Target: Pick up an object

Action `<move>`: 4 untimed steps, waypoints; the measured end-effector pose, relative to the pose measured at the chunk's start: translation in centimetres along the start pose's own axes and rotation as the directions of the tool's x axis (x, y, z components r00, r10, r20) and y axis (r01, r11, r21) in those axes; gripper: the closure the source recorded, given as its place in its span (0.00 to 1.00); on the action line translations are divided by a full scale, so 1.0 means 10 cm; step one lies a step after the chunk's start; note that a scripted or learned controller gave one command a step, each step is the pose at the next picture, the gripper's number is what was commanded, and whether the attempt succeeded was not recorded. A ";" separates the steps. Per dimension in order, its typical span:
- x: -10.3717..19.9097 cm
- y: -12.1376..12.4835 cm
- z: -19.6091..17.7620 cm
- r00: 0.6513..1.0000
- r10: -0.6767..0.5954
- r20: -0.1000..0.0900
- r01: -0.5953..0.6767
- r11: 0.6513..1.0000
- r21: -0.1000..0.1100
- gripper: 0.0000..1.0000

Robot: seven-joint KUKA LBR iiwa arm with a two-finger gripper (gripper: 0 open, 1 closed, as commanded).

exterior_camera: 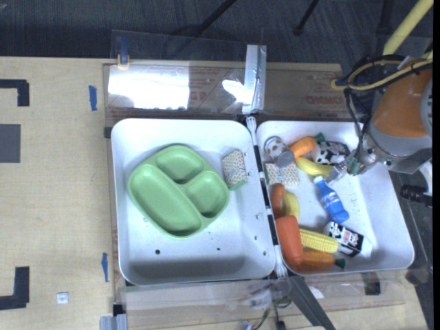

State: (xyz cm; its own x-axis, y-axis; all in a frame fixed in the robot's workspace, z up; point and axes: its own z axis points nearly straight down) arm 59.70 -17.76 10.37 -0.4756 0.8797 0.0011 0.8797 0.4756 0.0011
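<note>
**A:** Camera view first: we look down on two shallow white bins, smooth and glossy with rounded corners. The left bin bears a matte green divided plate, a rounded piece of moulded plastic with three soft-edged wells.

**B:** We also see a small patterned block just beside the plate's right edge, its surface speckled in pale colours, tilted against the bin's right wall.

**A:** The right bin holds a jumble along its left and far sides. We make out an orange carrot-shaped toy at the far end, a curved yellow banana beside it, and a black-and-white cow-patterned piece touching both.

**B:** Nearer the middle lies a blue bottle, slim and cylindrical with a white cap, slanting across bare bin floor. At the near edge we see a ridged yellow corn cob resting between an orange-red block and a small printed carton.

**A:** The gripper hangs over the far right part of that bin, a dark metal piece below the grey wrist and orange band, close to the cow-patterned piece and the bottle's cap.

**B:** We cannot tell how its fingers stand; they are too small and dark to read. We see nothing between them.

**A:** Behind the bins stands a clear plastic sheet with a bright glare.
</note>
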 end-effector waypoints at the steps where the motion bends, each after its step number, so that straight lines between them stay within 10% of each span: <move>1: 0.00 0.00 0.00 1.000 0.000 0.000 0.000 1.000 0.000 0.00; 2: 0.73 -0.28 0.17 0.979 0.205 0.003 -0.205 0.979 -0.005 0.00; 3: 0.11 0.10 -0.59 0.988 0.156 0.002 -0.156 0.988 0.001 0.00; 4: 0.36 -0.19 0.18 0.991 0.137 0.004 -0.137 0.991 -0.005 0.00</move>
State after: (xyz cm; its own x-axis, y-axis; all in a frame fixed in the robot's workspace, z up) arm 56.32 -15.48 8.59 -0.3506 0.9365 -0.0029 0.9365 0.3506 0.0059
